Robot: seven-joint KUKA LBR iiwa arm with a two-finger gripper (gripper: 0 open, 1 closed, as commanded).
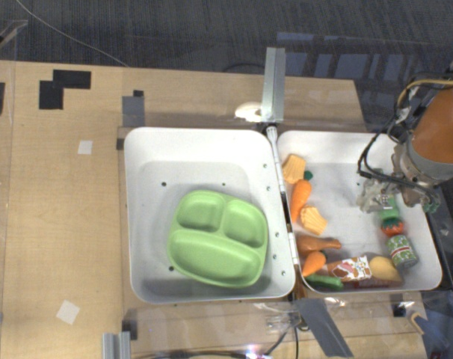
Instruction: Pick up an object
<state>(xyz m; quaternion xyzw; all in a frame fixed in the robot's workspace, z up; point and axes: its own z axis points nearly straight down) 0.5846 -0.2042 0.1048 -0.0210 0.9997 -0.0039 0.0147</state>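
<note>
The right bin (339, 163) holds several toy foods: a yellow wedge (294, 168), an orange carrot (301, 197), a tan waffle piece (313, 220), a brown-orange drumstick (318, 244), a small carrot (313, 263), a green pepper (327, 281), a red-brown packet (350, 269), a yellow potato (386, 270) and a small red-and-green can (397, 238). My gripper (381, 199) hangs low over the right part of this bin, just above the can. The orange-banded wrist (439, 129) covers its upper part.
The left bin (148, 163) holds a green divided plate (217, 236). A metal post (273, 84) stands at the back between the bins. Wooden bench top spreads to the left, with black marks (62, 87).
</note>
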